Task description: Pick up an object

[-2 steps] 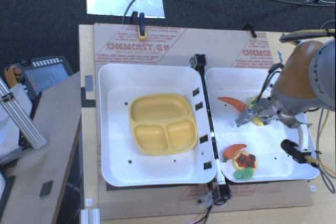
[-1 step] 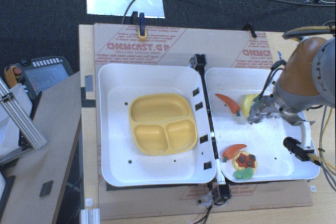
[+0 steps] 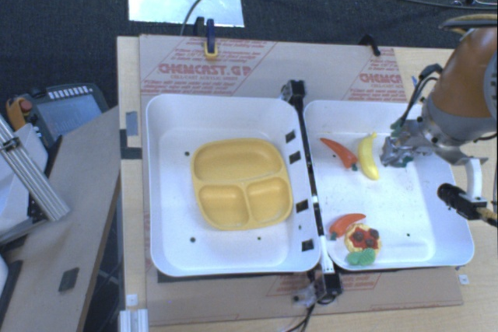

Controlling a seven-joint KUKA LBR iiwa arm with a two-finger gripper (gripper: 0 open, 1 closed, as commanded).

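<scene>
gripper (image 3: 395, 152), grip state unclear, just right of banana (image 3: 368, 156); carrot (image 3: 339, 152) lies left.

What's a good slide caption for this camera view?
Gripper hovers beside a toy banana in the right bin; yellow divided tray sits in the left bin.

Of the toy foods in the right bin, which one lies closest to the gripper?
The yellow banana. It lies just left of the gripper, while the red chili pepper is farther left and the other red pepper and pizza toy sit near the bin's front edge.
</scene>
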